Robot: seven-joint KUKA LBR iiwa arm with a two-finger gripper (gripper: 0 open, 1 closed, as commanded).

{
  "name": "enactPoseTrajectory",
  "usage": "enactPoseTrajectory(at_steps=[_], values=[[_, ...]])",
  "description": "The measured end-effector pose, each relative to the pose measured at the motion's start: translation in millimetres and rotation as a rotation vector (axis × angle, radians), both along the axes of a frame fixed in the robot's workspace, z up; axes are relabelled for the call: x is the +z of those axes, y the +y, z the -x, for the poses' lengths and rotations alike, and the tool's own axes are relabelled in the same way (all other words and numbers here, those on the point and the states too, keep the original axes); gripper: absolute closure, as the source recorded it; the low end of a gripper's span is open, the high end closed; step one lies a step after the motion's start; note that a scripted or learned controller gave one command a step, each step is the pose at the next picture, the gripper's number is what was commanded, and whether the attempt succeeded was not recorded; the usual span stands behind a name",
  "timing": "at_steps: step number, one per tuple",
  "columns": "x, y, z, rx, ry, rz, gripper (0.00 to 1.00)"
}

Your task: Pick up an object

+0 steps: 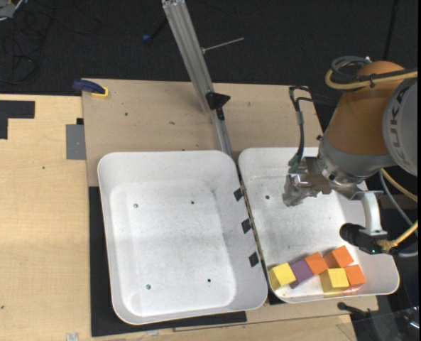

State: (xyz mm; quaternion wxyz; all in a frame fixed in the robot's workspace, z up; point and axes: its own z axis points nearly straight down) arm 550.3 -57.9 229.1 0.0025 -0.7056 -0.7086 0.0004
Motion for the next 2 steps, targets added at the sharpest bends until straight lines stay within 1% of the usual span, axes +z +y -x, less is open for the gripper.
enactPoseTrajectory(at_steps=[1,2], values=[[-9,57,-3,0.0,0.001,0.0,1.0],[3,115,2,0.001,-0.002,0.0,1.0]])
